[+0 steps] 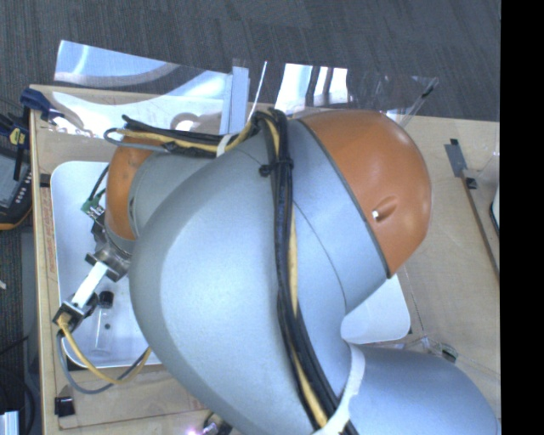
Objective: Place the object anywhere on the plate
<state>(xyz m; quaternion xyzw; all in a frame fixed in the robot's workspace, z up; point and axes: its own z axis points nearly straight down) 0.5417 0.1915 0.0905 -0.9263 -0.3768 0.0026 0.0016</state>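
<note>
Dark grey carpet [170, 25] covers the floor on the far side. The pale wooden bench [459, 221] stands nearer, and clear plastic panels [110, 64] along its far edge catch bright light.

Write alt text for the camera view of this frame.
A grey arm with orange sections rises close under the camera and hides most of the bench. Its wrist end hangs over the left white bin, and the arm covers much of that bin's floor.

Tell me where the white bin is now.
The white bin lies at the camera view's left side, largely covered by the grey arm reaching over it from the right.
</note>
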